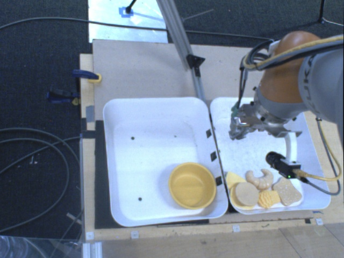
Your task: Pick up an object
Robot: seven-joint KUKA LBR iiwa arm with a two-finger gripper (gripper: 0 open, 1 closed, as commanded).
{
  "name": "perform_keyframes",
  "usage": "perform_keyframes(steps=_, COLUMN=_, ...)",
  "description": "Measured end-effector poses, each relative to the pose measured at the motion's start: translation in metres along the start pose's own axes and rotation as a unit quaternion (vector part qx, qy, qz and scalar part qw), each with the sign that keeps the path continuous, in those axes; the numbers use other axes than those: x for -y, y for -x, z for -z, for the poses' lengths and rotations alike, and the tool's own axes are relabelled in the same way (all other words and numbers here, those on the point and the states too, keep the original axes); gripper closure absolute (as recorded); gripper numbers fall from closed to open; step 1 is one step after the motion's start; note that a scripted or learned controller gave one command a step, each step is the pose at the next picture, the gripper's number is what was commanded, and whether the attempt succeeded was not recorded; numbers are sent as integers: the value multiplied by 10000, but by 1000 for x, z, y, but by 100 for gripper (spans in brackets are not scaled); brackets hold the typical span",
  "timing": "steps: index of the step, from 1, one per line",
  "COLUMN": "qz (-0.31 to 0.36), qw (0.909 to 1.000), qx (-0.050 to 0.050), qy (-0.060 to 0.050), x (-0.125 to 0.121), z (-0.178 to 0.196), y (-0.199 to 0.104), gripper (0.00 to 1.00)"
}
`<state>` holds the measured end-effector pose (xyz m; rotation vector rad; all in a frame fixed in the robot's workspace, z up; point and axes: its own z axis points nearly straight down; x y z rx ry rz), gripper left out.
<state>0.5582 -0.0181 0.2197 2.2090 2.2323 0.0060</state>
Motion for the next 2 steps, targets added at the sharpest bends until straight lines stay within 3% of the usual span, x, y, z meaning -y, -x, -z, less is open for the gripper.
perform_keyframes(steps=2, qz=1, qw=10000, qx=-4, qy=-10, x=-18, z=5, y=-113, gripper=100)
